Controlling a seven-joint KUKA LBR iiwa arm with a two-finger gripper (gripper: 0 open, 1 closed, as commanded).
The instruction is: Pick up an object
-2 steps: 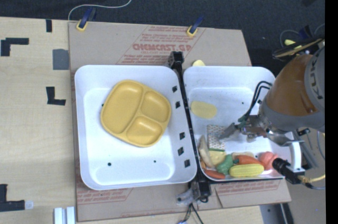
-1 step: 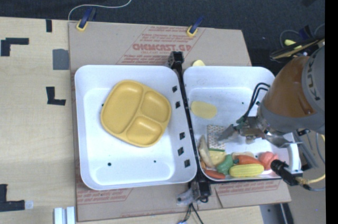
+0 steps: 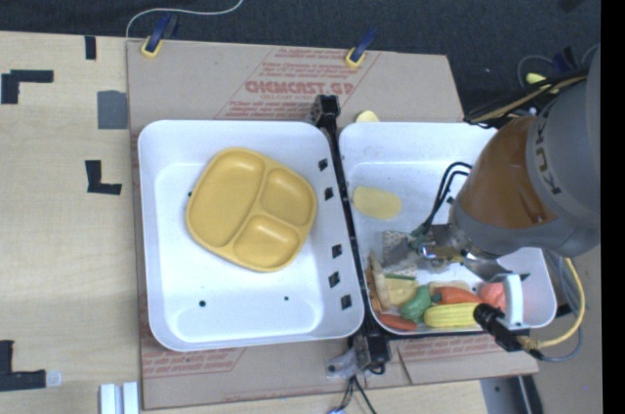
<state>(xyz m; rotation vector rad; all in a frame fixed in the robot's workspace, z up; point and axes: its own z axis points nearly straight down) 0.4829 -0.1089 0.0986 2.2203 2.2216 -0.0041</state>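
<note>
My gripper [image 3: 398, 253] reaches down into the right bin [image 3: 410, 144], low over a heap of toy food along the bin's near edge. The heap holds a yellow corn cob [image 3: 451, 315], a green piece [image 3: 418, 303], a red-orange piece [image 3: 455, 293], a pale sandwich-like piece [image 3: 395, 286] and a pink piece [image 3: 494, 291]. The gripper tip sits just above the sandwich-like piece. A flat pale yellow piece [image 3: 376, 202] lies alone in the bin's middle, just beyond the gripper.
A yellow divided plate [image 3: 252, 208] lies in the left bin [image 3: 161, 236]. A small yellow object [image 3: 366, 117] rests outside, at the right bin's far rim. The arm's bulk [image 3: 527, 187] covers the right bin's right side.
</note>
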